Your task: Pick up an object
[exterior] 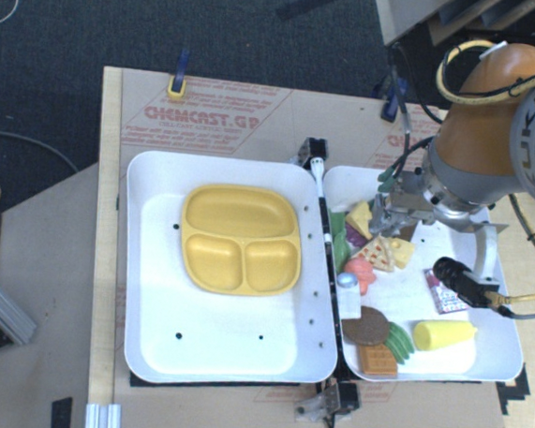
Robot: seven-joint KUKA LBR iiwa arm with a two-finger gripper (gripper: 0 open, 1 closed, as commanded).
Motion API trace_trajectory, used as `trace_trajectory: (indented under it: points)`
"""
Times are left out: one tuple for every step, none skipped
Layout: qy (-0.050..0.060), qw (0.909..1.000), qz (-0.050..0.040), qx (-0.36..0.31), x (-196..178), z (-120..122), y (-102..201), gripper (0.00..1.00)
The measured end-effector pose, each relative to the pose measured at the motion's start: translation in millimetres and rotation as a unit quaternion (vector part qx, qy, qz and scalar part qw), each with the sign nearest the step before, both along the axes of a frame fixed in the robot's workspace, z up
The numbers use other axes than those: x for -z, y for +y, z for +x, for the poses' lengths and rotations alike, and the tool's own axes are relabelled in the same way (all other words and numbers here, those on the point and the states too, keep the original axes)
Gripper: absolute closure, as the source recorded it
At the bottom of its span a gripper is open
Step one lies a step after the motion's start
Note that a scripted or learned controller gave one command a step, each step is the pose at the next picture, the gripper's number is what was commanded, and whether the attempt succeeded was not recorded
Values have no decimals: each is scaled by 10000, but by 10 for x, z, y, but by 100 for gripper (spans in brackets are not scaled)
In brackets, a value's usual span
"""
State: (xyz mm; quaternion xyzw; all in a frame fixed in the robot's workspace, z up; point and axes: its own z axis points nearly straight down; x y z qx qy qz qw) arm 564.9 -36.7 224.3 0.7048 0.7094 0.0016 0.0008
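Arm (489,117): grey, with an orange band, entering from the right and bent downward over the far part of the right bin; the wrist points down into it. Gripper (391,220): low over the far-left cluster of toy food, close to the yellow wedge; open or closed cannot be told from this angle. Left bin (218,335): white, shallow, holding one yellow divided tray (242,239), which lies flat in the far half with one long compartment and two smaller ones. Right bin (497,325): white, shallow, touching the left bin along their shared wall, and holding all the small pieces. Yellow cylinder (444,335): on its side near the front right. Brown disc (366,326): at the front left, just beside the shared wall. Waffle square (378,361): at the front rim, touching the brown disc. Green ridged piece (398,343): between the waffle square and the yellow cylinder. Green strip (338,239): along the shared wall. Yellow wedge (397,254): under the gripper. Spotted orange slice (374,254): next to the wedge. Pink piece (361,276): just in front of the slice. Purple packet (443,294): mid-bin, flat.
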Motion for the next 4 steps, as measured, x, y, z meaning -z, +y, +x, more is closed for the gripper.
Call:
trace_trajectory:
  points:
    - [-3, 10000, -1, 2, -106, -23, 504, 100]
    - [39, 10000, -6, 34, 100, -11, 477, 100]
    - [8, 10000, -4, 29, -82, -112, 498, 100]
    - [38, 10000, -6, 33, 107, -34, 500, 100]
